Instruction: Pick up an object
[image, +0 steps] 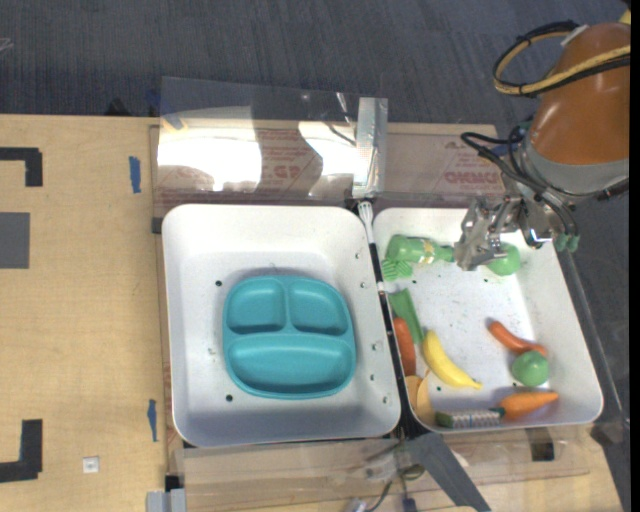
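Desk inventory, as I see it from the remote station: two white bins side by side. Left bin (190, 240): one teal divided plate (290, 336), 3 compartments, lying flat approx. at centre. Right bin (580, 330): mixed toy food. Green brush-like item (412, 252) at 10 o'clock of that bin, near the divider. End effector (484, 248) sits over the bin's 12 o'clock area, just right of the green item; a green rounded piece (505, 263) shows right beside/under it, but I can't tell whether the fingers are spread or closed, nor whether anything is between them. Orange-red carrot (514, 337) at 3 o'clock, w/ a green ball (530, 369) just below it. Second carrot (529, 403) at 5 o'clock, by the front wall. Yellow banana (447, 363) near centre-left, slanted. Red-and-green veg (403, 330) along the divider at 9 o'clock. Dark-handled utensil (470, 418) at 6 o'clock against the front wall. Arm's orange band (585, 125) at upper right of view.
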